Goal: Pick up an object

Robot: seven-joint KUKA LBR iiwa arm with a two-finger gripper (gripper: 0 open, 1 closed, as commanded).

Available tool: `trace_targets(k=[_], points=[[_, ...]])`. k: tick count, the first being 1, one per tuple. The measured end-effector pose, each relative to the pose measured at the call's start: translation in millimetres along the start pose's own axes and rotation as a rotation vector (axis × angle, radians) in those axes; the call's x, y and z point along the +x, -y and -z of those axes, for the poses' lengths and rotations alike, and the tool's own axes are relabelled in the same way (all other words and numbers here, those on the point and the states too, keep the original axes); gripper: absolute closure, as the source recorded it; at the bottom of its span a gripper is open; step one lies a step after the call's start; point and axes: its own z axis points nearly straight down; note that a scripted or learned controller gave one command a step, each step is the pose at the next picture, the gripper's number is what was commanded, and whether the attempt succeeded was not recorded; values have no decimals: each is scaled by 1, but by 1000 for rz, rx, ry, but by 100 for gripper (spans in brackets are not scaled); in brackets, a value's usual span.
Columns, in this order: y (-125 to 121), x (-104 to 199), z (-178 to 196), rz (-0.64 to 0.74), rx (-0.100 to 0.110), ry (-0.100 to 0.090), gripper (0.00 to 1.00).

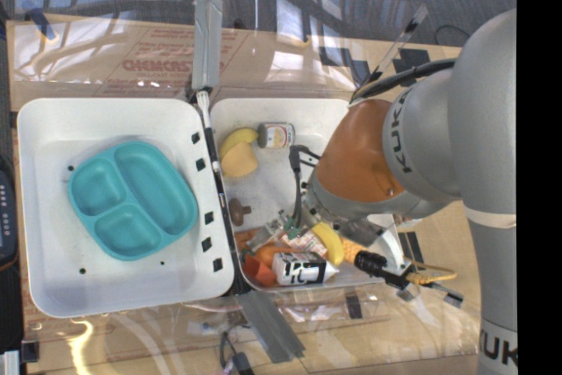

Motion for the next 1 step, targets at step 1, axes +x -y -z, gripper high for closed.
trace_targets(k=[1], points=[[33,-30,0,-347,-3,0,0]])
